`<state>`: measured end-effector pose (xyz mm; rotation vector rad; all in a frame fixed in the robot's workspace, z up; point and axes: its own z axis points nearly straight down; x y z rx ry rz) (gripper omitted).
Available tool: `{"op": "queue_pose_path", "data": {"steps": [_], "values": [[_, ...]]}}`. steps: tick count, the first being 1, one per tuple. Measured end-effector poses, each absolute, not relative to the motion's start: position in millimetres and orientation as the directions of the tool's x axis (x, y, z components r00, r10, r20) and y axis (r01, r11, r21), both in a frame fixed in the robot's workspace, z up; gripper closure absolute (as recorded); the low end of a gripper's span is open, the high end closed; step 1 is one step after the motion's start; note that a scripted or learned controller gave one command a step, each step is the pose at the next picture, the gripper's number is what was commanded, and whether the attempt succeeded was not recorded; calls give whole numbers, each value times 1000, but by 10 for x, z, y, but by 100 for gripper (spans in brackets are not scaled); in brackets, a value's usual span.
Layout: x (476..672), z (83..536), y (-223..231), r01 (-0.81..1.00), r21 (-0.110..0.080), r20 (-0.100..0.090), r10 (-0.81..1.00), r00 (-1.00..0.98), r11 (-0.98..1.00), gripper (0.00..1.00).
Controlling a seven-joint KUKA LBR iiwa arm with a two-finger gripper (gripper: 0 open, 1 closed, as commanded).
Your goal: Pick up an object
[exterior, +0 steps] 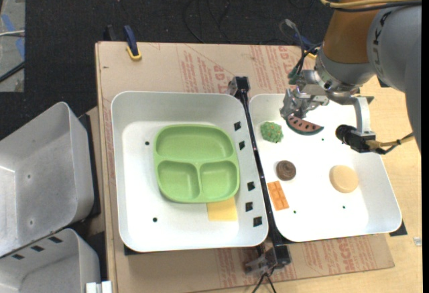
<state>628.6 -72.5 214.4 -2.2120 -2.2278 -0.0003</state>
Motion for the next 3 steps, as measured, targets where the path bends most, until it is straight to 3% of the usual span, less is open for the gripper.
{"op": "queue_pose_path", "data": {"steps": [3], "values": [[6411,2403,796,1000,2,2,1000,-7,7,100]]}}
